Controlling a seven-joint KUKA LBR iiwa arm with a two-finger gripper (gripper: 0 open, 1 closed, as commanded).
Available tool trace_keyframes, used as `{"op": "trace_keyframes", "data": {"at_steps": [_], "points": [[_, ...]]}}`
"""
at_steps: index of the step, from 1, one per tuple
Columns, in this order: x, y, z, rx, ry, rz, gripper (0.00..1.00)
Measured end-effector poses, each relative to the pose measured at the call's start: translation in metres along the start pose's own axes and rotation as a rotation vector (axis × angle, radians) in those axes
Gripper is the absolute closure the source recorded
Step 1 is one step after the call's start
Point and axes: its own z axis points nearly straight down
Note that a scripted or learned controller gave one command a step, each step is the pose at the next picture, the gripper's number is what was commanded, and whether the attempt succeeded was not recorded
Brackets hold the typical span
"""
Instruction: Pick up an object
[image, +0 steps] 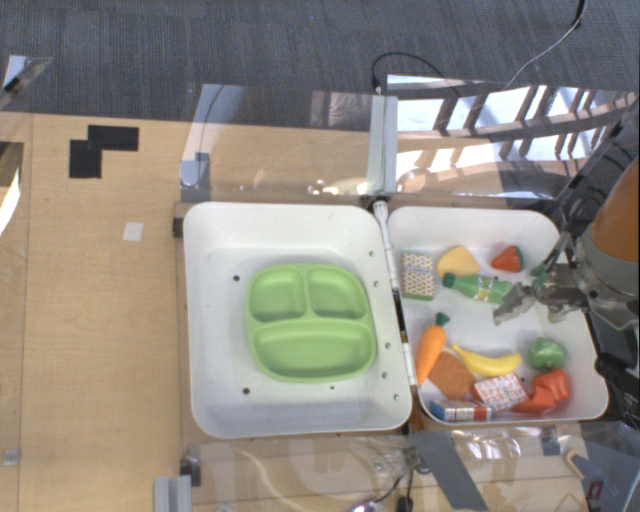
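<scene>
The right bin (585, 405) holds a loose group of toy food items, any of which may serve as the object to pick up: one green bottle (478, 288) with a yellow label lying on its side, one yellow pear-shaped piece (457, 262), one small red piece with a green top (507, 259), one pale checkered packet (418, 275), one orange carrot (430, 350) with a green stem, one yellow banana (488, 362), one brown flat piece (450, 378), one red-and-white printed box (500, 392), one green round piece (547, 353), and one red pepper-like piece (547, 391). The gripper (534, 301) hangs over the middle of this bin with its fingers spread apart and nothing between them; the left fingertip lies just beside the base of the green bottle. From the gripper, the bottle lies at 9 o'clock, the small red piece at 11 o'clock, the green round piece at 5 o'clock, and the banana at 7 o'clock. The items along the bin's 6 o'clock wall are crowded, touching or overlapping one another. The left bin (210, 330) holds one light green divided tray (311, 322) with three compartments, set at its centre. Both bins sit side by side on the wooden desk (90, 320), and the grey arm (610, 270) enters from 3 o'clock.
</scene>
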Motion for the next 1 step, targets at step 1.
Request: {"op": "trace_keyframes", "data": {"at_steps": [1], "points": [[0.0227,0.0121,0.1143,-0.012,-0.003,-0.119,0.0]]}}
